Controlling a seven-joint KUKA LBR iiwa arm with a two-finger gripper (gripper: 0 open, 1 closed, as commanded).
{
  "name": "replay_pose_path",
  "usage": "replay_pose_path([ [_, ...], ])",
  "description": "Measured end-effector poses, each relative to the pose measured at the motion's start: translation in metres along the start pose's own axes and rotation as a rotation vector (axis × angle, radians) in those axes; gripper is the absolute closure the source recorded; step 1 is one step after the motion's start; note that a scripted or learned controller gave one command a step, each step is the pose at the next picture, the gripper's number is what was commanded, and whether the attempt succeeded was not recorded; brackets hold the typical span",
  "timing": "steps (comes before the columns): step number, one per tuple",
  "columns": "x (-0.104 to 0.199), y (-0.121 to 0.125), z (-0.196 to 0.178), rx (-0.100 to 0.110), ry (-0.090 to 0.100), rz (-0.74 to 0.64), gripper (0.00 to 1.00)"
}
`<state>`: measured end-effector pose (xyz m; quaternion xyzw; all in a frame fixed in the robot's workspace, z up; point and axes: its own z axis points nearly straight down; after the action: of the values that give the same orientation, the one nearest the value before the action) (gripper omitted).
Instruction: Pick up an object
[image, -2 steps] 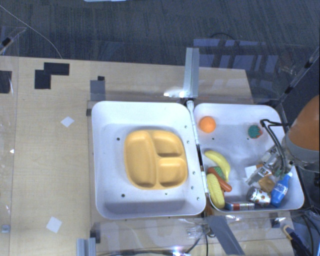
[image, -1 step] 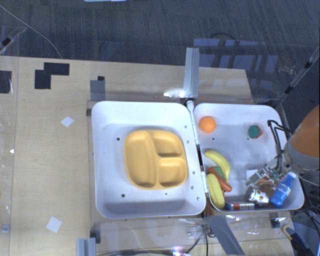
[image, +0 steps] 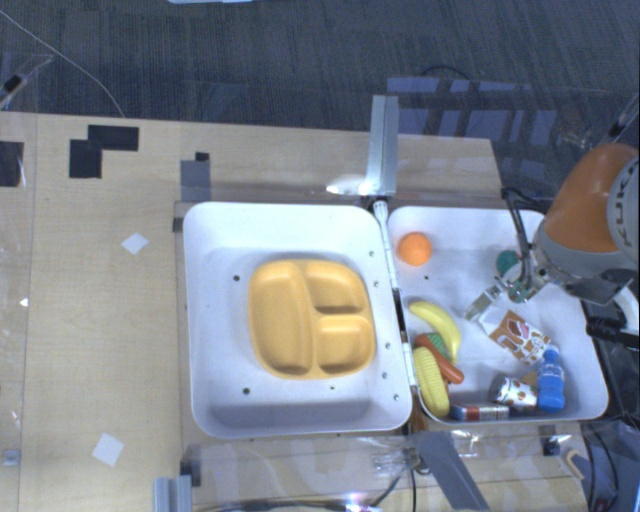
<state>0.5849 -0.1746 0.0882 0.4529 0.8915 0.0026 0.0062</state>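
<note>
The right bin (image: 455, 225) holds several small objects. An orange ball (image: 414, 248) lies near its back left corner. A yellow banana (image: 437, 325) sits beside an ear of corn (image: 430, 377) and a red-orange carrot (image: 445, 364) along the left wall. A brown and white snack packet (image: 518, 335) lies right of centre. My gripper (image: 503, 288) hangs low over the bin, just above and left of that packet, with nothing seen held. A teal part shows at its wrist.
A blue bottle (image: 549, 386), a small printed can (image: 515, 392) and a marker (image: 478, 411) lie along the right bin's front edge. The left bin (image: 215, 300) holds a yellow divided tray (image: 310, 318). A metal post (image: 384, 145) stands behind the two bins.
</note>
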Motion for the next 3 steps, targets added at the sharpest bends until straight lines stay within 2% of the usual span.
replay_pose_path([
  [1,-0.023,0.043,-0.056,0.003,0.002,-0.048,0.00],
  [2,-0.032,0.059,-0.065,0.006,0.006,-0.144,0.00],
  [3,-0.052,0.050,-0.010,0.012,0.008,0.272,0.00],
])
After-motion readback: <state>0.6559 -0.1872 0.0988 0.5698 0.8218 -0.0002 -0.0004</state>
